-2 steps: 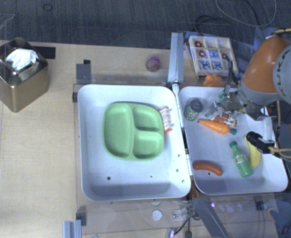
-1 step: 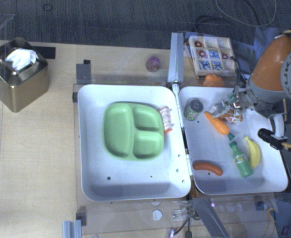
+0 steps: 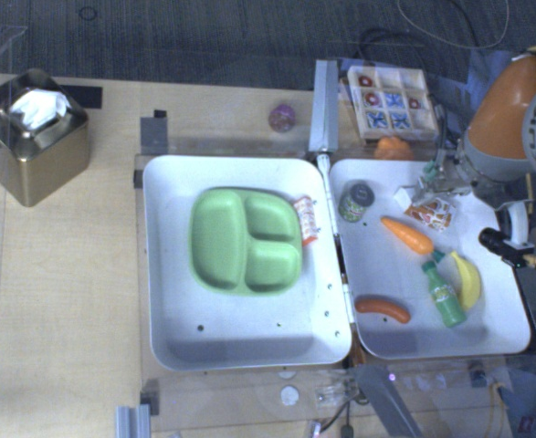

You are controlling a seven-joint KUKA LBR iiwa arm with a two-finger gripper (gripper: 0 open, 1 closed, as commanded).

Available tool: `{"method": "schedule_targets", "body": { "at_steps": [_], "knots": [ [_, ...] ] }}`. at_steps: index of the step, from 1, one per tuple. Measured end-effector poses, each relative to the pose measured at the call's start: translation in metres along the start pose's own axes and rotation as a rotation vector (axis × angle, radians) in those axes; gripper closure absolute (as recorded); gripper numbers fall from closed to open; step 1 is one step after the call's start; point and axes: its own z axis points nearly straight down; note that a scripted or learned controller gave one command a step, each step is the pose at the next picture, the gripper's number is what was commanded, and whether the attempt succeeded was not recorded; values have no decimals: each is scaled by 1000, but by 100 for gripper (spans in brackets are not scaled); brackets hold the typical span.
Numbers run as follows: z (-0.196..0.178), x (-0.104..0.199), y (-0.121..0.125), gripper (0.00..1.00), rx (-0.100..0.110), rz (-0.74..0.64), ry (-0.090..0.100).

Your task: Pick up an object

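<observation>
The right bin (image 3: 487, 336) holds a dark-topped can (image 3: 355, 201), a carrot (image 3: 407, 234), a brown sausage (image 3: 383, 308), a green bottle (image 3: 444, 295), a banana (image 3: 468, 279), a red-and-white snack packet (image 3: 431, 213) and a small white piece (image 3: 403, 195). My gripper (image 3: 439, 181) hangs at the bin's far right corner, just above and behind the snack packet. The grey arm with its orange band (image 3: 509, 108) reaches in from the right. Nothing visibly hangs from the gripper.
The left bin (image 3: 172, 327) carries a green divided plate (image 3: 246, 240) and a small packet (image 3: 306, 219) by its right wall. Behind the bins are a tic-tac-toe board (image 3: 386, 103), an orange object (image 3: 394, 148) and a purple ball (image 3: 282, 117). A brass box (image 3: 32, 144) stands far left.
</observation>
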Motion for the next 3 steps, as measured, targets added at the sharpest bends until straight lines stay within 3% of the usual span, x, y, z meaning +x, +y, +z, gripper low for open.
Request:
{"method": "schedule_targets", "body": {
  "at_steps": [1,3],
  "knots": [
    [1,0,-1,0,3,0,1],
    [10,19,-27,0,-2,-146,-16]
  ]
}}
